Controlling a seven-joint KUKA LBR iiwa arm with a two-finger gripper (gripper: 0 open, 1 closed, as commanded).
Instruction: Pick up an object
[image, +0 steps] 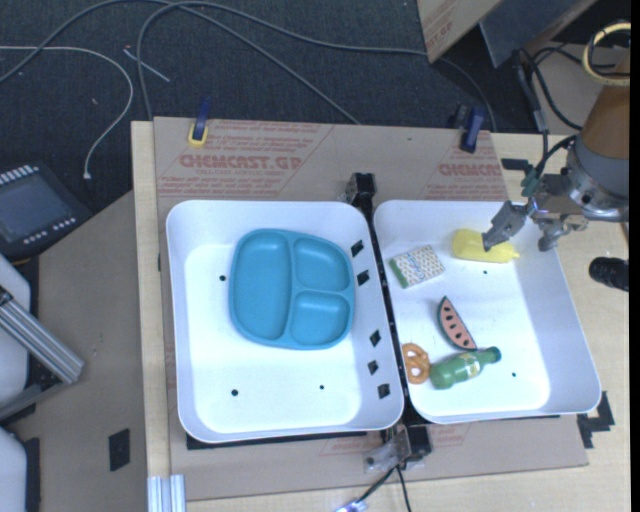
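In the right bin, a yellow object lies near the far wall. My gripper hovers over the bin's far right part, open. Its left finger overlaps the yellow object's right end and its right finger is over bare bin floor. Nothing sits between the fingers. Also in this bin are a green-and-white patterned packet, a watermelon slice, a pretzel and a green bottle lying on its side.
The left bin holds a blue divided plate. A black divider runs between the bins. Cables and a cardboard box lie beyond the bench's far edge.
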